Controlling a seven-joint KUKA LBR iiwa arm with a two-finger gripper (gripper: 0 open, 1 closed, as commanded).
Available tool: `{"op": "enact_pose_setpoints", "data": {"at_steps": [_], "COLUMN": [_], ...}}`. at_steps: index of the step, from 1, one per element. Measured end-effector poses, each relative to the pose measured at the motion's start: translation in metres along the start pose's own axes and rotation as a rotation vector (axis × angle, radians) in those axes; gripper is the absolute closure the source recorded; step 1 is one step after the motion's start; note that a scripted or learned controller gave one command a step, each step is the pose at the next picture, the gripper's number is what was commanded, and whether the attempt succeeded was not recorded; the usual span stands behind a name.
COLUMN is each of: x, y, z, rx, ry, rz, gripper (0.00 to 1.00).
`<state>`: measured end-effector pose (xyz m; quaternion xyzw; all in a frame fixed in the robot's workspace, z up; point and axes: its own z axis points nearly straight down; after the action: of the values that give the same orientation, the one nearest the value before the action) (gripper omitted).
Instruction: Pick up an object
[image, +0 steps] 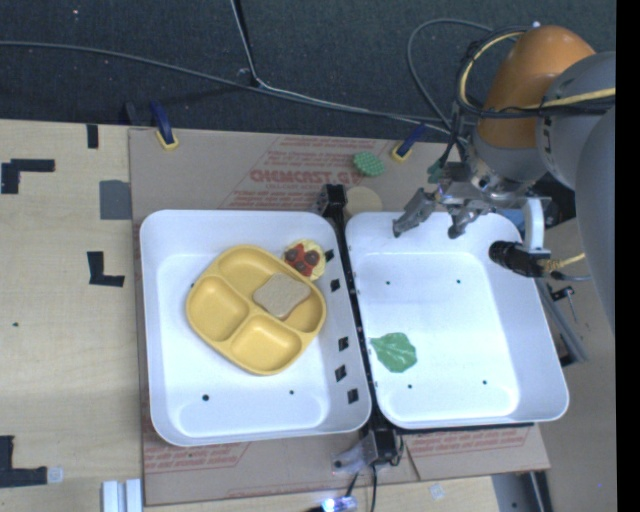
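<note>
Taking the divider (345, 300) between the two bins as the landmark and starting at the near edge of the bench, the first thing met is a small green leaf-shaped piece (394, 351), lying flat on the floor of the right bin (500, 400) just to the right of the divider, toward that bin's near half. It lies alone, well apart from anything else, and looks like the easiest object to pick. Left of the divider, about the middle of the left bin (170, 400), lies a yellow compartment tray (255, 308), turned at an angle; a tan slice like toast (281, 294) rests across its centre ridges, and a small dark red item (304, 259) sits at the tray's far corner, close beside the divider. Farther back, right of the divider and above the far rim of the right bin, hangs the gripper (435, 217). Its two fingers (408, 221) are spread apart with nothing between them, so it has hold of nothing. It is well apart from the green piece, and farther from the tray's contents. Beyond the bins, on the cardboard just past the divider's far end, lies a small green textured thing (368, 162). By my judgement the task has hardly begun: no object is lifted or touched, and the whole of the descent, closing and raising is left to do.
</note>
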<state>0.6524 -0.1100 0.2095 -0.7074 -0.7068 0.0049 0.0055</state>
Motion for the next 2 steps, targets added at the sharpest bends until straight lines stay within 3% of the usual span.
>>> {"op": "enact_pose_setpoints", "data": {"at_steps": [1, 2], "x": [0.0, -0.008], "y": [0.003, 0.007], "z": [-0.008, 0.049], "rx": [-0.013, -0.008], "ry": [-0.001, -0.002], "rz": [-0.003, -0.002], "gripper": [0.0, 0.0]}}
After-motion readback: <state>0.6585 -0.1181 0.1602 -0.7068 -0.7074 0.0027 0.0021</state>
